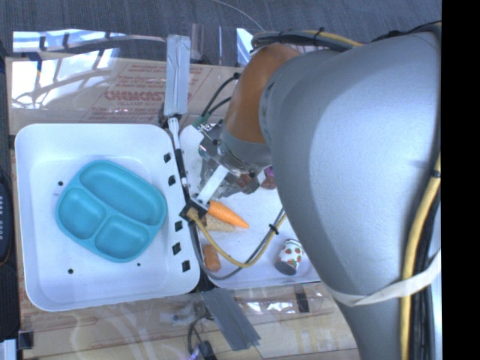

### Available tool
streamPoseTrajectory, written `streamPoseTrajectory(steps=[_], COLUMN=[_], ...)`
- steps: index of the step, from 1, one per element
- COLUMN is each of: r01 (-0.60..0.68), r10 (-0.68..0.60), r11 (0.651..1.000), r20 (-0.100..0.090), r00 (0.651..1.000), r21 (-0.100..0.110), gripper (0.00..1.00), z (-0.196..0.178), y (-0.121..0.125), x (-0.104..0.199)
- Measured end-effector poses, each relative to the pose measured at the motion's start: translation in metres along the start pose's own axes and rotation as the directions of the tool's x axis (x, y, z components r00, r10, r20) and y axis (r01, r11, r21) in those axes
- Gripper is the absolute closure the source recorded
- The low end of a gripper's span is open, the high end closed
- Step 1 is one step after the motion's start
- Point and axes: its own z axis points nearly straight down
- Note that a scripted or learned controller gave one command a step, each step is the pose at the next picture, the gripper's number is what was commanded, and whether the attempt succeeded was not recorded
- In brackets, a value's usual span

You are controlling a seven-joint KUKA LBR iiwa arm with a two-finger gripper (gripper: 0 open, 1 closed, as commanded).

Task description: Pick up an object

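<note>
Carrot (227, 216) lies in right bin (247, 274), near its left wall, orange tip toward 3 o'clock; gripper (201, 199) low at carrot's 10 o'clock, touching or just above blunt end. Cannot tell gripper state; arm hides much. Step judged: reach and descent onto carrot, grasp not confirmed. Next move calls for closing across carrot body, then straight lift clear of wall. Small brown item (211, 257) at carrot's 6 o'clock, patterned egg-like toy (289, 256) at 4 o'clock. Left bin (34, 268) at 9 o'clock holds blue divided plate (111, 210)
</note>
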Motion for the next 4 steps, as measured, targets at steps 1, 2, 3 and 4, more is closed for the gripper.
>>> streamPoseTrajectory(steps=[1, 2, 3, 4], r01=[-0.049, -0.342, -0.169, 0.006], r10=[0.049, 0.342, 0.169, -0.006], r11=[0.999, 0.940, 0.986, 1.000], r20=[0.000, 0.002, 0.002, 0.004], r00=[0.999, 0.940, 0.986, 1.000], r21=[-0.001, 0.000, 0.000, 0.002], gripper=[1.00, 1.00, 1.00, 1.00], z=[0.000, 0.001, 0.016, 0.024], y=[-0.064, -0.108, -0.125, -0.152], x=[-0.016, -0.011, 0.004, 0.029])
